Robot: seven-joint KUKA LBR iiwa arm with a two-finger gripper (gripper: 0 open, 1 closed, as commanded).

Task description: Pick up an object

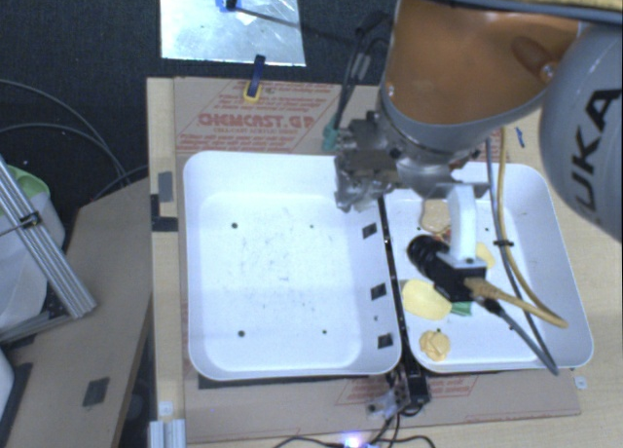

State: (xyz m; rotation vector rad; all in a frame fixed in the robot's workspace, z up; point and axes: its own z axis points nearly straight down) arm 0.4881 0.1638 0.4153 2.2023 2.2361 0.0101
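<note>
Grey arm point(487, 47): reaches in from the right, its orange band looming over the far side of the right bin, likely so the wrist can hang straight down over the bins
Cardboard point(258, 117): lies flat under both bins, seemingly a base that keeps them side by side
Left bin point(282, 271): bare white floor with a few dark specks; probably the drop side
Right bin point(540, 227): holds all the loose things, so a pick has to come from here
Gripper point(358, 193): hangs over the seam where the bins meet, in their far half and apart from every object; whether it is open or closed cannot be told, and nothing is seen in it, so the pick looks not yet begun
Yellow lump point(426, 298): likeliest target, in the near left part of the right bin, close to the dividing wall
Tan piece point(435, 214): farther back in the same bin, near the wall
Small yellow piece point(435, 344): near left corner of the right bin
Green scrap point(460, 310): just beside the lump's right edge
</note>
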